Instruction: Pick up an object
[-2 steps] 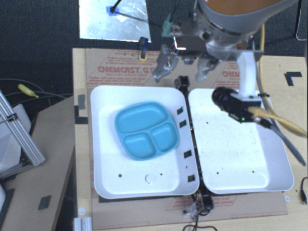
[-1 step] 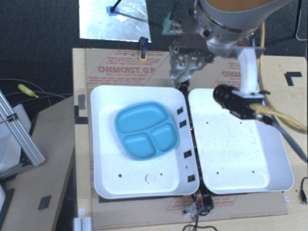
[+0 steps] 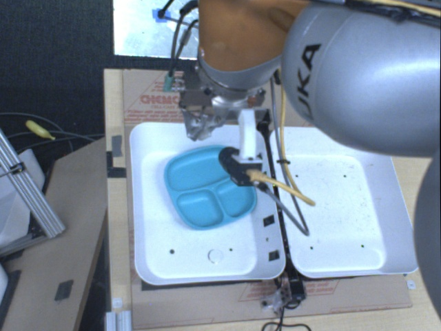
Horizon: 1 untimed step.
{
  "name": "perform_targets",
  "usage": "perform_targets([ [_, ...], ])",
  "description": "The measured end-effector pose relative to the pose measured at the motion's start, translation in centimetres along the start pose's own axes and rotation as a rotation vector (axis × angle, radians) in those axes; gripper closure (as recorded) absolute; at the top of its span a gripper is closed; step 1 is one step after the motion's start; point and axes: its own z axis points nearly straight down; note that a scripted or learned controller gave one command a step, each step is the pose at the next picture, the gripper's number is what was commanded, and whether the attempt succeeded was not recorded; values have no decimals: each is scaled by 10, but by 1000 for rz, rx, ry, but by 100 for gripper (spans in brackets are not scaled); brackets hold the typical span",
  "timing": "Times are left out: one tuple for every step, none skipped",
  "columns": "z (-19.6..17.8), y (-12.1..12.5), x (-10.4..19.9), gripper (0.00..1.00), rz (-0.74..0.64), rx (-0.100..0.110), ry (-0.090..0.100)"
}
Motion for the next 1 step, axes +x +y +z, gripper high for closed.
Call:
perform_targets([
  [-148,31,-3,100,-1,-29,11],
])
